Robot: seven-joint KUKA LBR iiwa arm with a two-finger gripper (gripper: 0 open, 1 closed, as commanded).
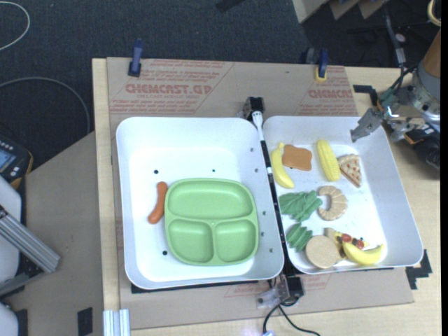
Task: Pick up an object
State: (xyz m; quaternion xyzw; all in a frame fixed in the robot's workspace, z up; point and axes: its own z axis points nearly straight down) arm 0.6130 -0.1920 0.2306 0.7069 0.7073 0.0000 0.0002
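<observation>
A brown board (210,82) covers the bench. Two white bins lie on it side by side, the left bin (136,187) touching the right bin (392,187). Blue clamps (135,58) grip its far edge.

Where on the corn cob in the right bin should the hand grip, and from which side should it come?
Grip the corn cob across its middle, coming straight down from above. It lies flat and runs roughly up and down in the view, so its narrow width suits the hand. Bare floor of the right bin shows along each long side, though the pizza slice lies close on one side.
</observation>
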